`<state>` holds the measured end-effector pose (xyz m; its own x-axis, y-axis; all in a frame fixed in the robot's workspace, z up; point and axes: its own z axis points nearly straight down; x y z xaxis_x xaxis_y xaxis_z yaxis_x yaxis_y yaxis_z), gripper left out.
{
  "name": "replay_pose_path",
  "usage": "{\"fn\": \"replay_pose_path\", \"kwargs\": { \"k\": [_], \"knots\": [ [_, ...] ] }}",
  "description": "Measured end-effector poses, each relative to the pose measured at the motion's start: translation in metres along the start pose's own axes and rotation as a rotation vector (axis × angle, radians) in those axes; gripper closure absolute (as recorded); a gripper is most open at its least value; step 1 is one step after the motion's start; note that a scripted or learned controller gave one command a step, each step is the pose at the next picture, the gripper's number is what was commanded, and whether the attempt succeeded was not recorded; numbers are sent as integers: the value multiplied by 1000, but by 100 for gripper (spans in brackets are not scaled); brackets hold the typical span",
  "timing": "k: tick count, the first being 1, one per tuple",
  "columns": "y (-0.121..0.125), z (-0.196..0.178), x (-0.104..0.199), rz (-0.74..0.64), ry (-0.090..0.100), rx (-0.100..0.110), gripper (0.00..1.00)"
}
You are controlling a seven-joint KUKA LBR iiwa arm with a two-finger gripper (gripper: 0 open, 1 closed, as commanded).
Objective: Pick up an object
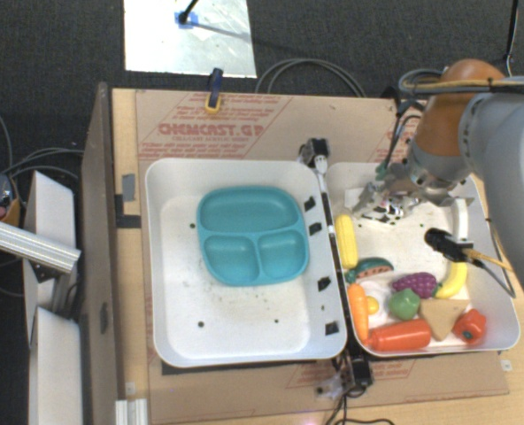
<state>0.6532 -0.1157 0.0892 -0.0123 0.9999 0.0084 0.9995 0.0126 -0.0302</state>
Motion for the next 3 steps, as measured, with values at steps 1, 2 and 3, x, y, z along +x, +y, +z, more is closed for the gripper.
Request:
{"fn": "replay_pose_path", "kwargs": {
  "k": [1, 2, 3],
  "knots": [
    [8, 2, -7, -4, 12, 27, 0],
    [7, 3, -1, 3, -4, 25, 0],
    [7, 3, 1, 5, -7, 23, 0]
  ]
}}
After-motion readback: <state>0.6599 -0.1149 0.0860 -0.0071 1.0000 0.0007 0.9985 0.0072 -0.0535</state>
